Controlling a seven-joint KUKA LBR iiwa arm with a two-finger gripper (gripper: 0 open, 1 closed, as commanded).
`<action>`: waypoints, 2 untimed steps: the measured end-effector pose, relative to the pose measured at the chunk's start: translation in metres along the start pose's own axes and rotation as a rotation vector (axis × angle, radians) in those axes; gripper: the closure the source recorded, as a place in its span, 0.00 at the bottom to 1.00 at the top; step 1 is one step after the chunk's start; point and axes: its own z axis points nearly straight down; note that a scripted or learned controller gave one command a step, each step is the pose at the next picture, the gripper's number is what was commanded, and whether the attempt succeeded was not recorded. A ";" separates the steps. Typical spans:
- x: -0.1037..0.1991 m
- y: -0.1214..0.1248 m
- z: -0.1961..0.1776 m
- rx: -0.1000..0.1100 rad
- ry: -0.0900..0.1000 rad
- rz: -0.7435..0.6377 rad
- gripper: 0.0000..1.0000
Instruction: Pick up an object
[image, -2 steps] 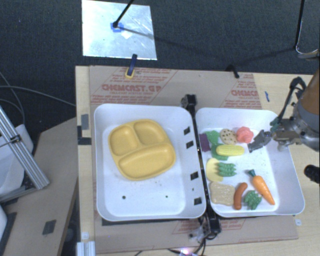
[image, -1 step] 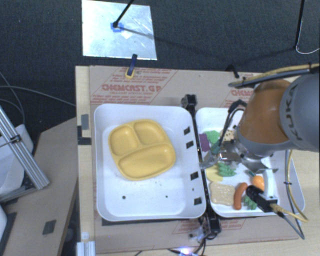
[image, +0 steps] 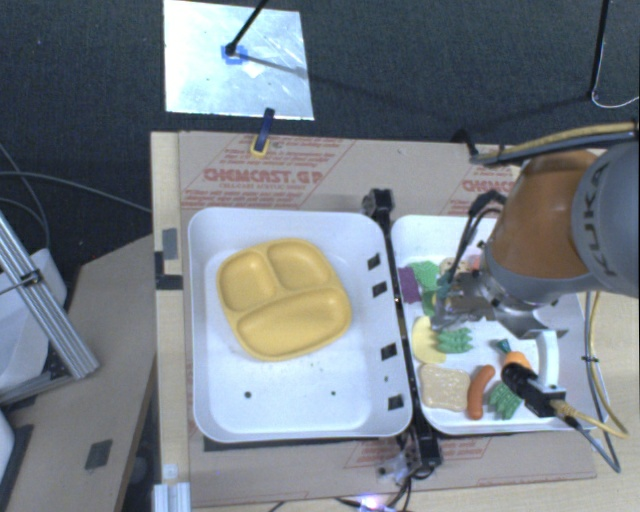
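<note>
A: From the camera view we see two white bins side by side. The left bin (image: 290, 415) carries a yellow divided plate (image: 284, 297), tilted a little, with three compartments.

B: And the right bin (image: 425, 232) holds the small things. We make out a green leafy piece (image: 424, 273) near the divider, with something purple (image: 409, 283) just beside it on the left.

A: Lower down we see a pale yellow piece (image: 428, 345) with a green toy (image: 455, 341) touching its right side, then a tan slice (image: 446, 387), an orange-red sausage (image: 479, 389) leaning against that slice, another green piece (image: 503, 401) and a small orange bit (image: 516, 359).

B: The arm (image: 560, 225) reaches in from the right, its orange band over the right bin. The gripper (image: 452, 312) hangs low over the middle of that bin, just above the green toy and the pale yellow piece.

A: Are its fingers wide or closed? We cannot tell; the wrist hides them and the metal parts blur together. We see nothing clearly between them.

B: Agreed. Every object we can see lies on the bin floor.
</note>
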 end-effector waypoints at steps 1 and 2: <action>0.059 -0.019 0.011 0.005 0.002 -0.008 1.00; 0.105 -0.019 -0.109 -0.009 0.003 -0.011 1.00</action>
